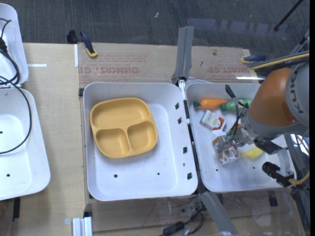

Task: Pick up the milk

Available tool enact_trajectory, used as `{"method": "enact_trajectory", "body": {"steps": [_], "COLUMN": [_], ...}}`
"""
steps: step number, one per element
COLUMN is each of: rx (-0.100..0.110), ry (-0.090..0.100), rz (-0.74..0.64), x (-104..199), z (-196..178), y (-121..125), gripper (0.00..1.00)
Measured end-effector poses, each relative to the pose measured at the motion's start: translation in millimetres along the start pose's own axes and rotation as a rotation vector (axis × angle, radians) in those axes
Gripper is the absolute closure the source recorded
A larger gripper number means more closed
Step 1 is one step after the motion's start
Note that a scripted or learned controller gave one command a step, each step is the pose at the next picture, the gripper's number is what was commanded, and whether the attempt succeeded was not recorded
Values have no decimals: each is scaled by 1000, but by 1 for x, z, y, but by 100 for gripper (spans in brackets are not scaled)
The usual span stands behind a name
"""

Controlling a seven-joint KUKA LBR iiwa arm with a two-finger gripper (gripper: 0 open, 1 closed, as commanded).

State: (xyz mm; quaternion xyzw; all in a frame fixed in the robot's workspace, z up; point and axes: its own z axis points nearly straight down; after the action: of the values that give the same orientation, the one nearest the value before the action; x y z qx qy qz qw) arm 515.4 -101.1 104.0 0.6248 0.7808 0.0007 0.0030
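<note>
Milk carton (213,120) lying in right bin (236,181), apart from gripper (228,149), gripper low beside yellow item (253,153), finger state cannot be told, yellow divided plate (123,127) in left bin (133,181)

- Lighting is bright and even, apparently from overhead, with no strong direction.
- Shadows are soft and faint: a pale one lies beside the yellow divided plate (124,127) in the left bin (98,181).
- The white bins look slightly washed out.
- Small items under the arm (275,102) look fuzzy.
</note>
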Motion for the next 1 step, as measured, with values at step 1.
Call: {"method": "enact_trajectory", "body": {"steps": [1], "rx": [7], "ry": [3], "rz": [63], "x": [45], "z": [-87], "y": [79], "gripper": [100]}}
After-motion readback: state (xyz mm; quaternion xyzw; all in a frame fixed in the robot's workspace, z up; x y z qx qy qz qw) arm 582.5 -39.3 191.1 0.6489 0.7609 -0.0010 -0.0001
